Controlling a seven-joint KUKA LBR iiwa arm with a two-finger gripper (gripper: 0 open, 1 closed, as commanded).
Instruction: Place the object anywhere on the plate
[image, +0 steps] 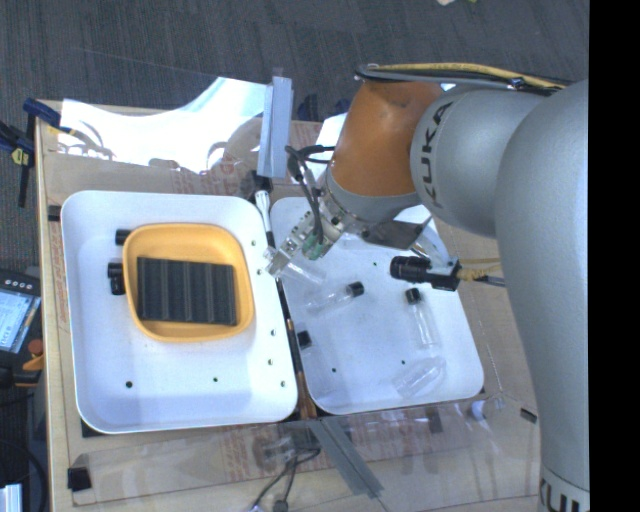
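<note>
Vial (334, 296) flat in right bin (455, 385), black cap toward upper right; hand (300, 250) state unclear.

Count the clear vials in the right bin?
3 seen. One vial with a black cap lies left of centre, near the claw; one sits right of centre, cap up-frame; one is near the front right corner. The arm may hide more.

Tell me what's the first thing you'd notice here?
The big grey arm with its orange band, reaching in from the right over the right bin. Next, the yellow plate with a dark ribbed middle in the left bin. Small clear vials lie in the right bin.
</note>
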